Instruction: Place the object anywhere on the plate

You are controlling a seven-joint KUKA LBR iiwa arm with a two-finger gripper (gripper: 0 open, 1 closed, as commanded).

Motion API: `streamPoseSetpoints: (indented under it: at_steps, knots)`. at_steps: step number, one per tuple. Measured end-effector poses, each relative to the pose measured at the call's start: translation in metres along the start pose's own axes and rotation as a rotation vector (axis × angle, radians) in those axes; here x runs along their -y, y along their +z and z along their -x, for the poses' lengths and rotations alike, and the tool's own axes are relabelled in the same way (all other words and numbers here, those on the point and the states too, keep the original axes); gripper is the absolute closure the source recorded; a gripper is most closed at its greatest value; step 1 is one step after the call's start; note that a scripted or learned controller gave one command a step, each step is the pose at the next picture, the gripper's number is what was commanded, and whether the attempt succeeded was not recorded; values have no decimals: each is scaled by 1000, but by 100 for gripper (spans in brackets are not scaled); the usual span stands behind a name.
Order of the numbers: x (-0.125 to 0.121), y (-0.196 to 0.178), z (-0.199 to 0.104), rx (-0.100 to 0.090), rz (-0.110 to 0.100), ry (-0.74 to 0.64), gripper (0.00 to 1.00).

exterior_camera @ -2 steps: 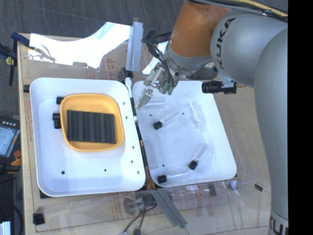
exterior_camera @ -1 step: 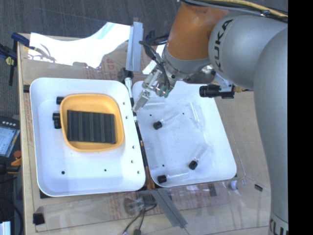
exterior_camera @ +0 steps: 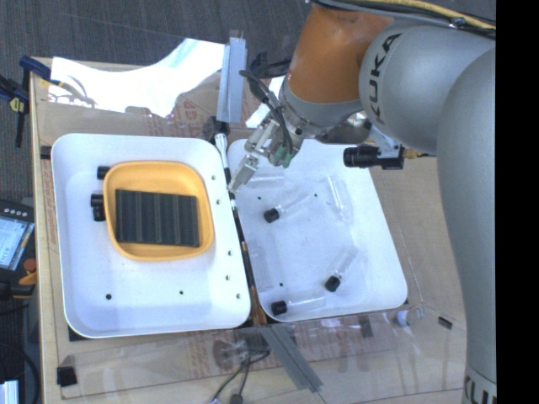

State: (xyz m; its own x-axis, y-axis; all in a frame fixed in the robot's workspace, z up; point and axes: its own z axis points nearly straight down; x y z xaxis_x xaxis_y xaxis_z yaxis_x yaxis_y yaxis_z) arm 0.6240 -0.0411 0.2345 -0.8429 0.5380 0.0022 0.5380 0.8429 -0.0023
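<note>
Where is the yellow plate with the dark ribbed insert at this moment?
The yellow plate with the dark ribbed insert lies in the left white bin, toward its upper left part, with the right white bin beside it.

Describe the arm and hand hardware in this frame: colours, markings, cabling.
The arm is smooth, rounded grey with dark KUKA lettering near the wrist. An orange band sits above the wrist. A yellow-and-black cable runs over the top. The hand is small, pale metal with greenish parts; a black stub sticks out beside it.
</note>
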Motion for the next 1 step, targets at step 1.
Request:
streamPoseSetpoints:
  at_steps: [1]
  knots:
    - [0,0,0,0,0,0,0]
